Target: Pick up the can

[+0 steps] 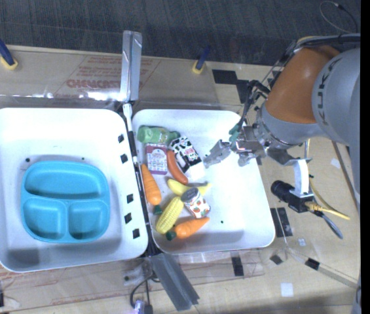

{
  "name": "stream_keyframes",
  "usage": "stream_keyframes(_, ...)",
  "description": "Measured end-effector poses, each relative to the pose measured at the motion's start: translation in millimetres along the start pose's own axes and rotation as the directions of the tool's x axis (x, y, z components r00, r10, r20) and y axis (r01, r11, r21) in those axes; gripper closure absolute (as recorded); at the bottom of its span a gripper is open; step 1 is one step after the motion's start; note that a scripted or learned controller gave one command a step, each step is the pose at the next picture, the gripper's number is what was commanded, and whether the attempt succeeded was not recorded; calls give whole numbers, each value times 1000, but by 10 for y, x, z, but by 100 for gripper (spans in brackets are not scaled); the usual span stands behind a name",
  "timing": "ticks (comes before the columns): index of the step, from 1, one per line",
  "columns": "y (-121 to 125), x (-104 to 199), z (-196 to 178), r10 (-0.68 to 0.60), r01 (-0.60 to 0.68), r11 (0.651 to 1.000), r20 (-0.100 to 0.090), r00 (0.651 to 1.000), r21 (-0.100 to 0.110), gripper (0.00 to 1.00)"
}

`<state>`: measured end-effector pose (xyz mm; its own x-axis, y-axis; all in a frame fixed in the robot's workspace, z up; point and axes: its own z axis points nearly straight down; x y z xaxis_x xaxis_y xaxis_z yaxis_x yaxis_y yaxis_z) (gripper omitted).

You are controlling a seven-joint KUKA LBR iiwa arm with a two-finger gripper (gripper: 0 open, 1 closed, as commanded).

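Hovering over the upper right part of the right bin (pixel 250 231), the robot's hand (pixel 219 153) is sitting just beside the black-and-white cow carton (pixel 186 153) - I cannot tell how far open it is, and nothing is showing between its tips. The can (pixel 196 203) is lying lower down in the same bin, next to the corn (pixel 168 214), the banana (pixel 181 186) and an orange carrot (pixel 191 227) - well apart from the hand. The left bin (pixel 1 175) is holding a blue tray (pixel 67 199) with three sections.
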<state>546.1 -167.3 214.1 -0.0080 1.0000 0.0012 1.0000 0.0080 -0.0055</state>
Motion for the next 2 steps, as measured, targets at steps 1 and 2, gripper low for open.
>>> stream_keyframes(1, 4, 7, -89, -5, 5, 1000, -1, 1000, 3, 100)
stream_keyframes(2, 4, 7, -89, -6, 6, 1000, 0, 1000, 3, 0)
